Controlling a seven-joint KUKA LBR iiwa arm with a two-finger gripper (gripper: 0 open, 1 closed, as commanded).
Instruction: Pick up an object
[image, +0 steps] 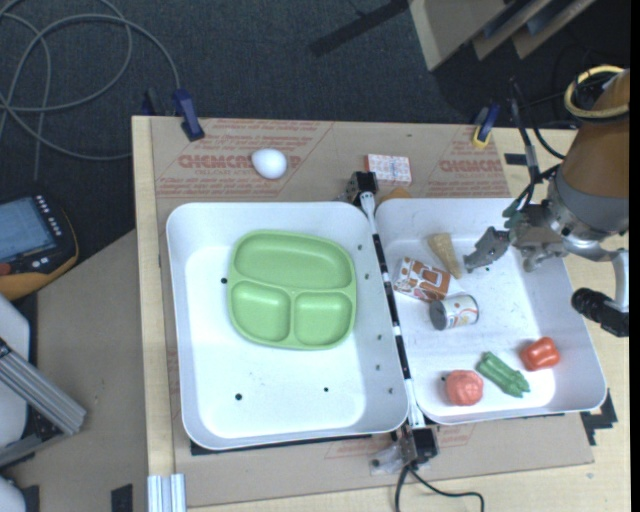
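Note:
My gripper hangs over the upper part of the right bin, its fingers apart and nothing between them. The left finger is just right of a tan wedge. Below the wedge lie an orange-and-white snack packet and a small can on its side. Near the bin's front edge are a red tomato, a green pepper and a red pepper.
The left bin holds a green three-part plate. On the cardboard behind the bins sit a white egg and a small pink-checked block. Clamps join the bins at the back and the front.

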